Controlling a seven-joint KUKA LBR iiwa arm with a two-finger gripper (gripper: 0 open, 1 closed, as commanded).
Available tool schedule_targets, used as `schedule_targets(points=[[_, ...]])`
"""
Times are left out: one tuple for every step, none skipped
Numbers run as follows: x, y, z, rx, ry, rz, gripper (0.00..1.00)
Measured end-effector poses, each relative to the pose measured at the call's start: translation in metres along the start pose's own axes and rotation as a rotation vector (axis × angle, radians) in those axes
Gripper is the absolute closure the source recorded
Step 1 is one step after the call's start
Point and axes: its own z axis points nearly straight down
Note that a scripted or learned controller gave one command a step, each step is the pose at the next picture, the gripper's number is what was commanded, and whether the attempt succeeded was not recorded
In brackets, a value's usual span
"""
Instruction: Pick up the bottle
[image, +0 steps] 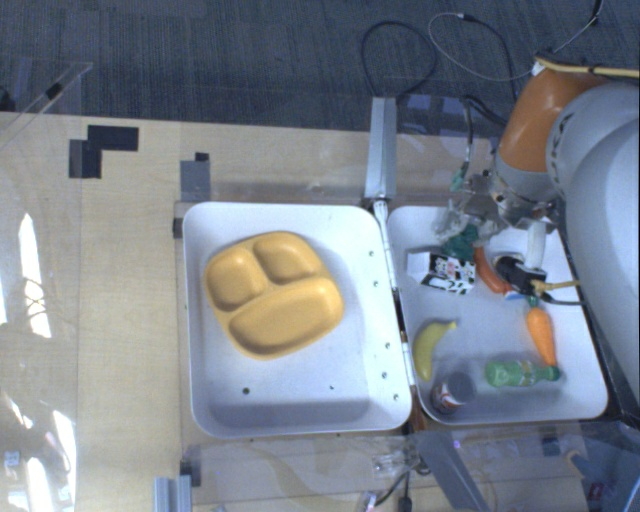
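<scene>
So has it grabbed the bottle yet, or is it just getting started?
Nothing looks done yet: the green bottle lies on its side near the front of the right bin, beside a carrot and a banana. In hand: the gripper is at the bin's far end, above other items, well away from the bottle. Left to do: reaching the bottle, gripping it and lifting it.
</scene>
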Motion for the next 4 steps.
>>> schedule_targets(points=[[0.002, 0.002, -0.012, -0.007, -0.001, -0.01, 1.0], [0.047, -0.003, -0.047, 0.0, 0.0, 0.111, 1.0], [-0.014, -0.066, -0.057, 0.002, 0.0, 0.102, 1.0], [0.06, -0.055, -0.179, -0.001, 0.001, 0.002, 1.0]])
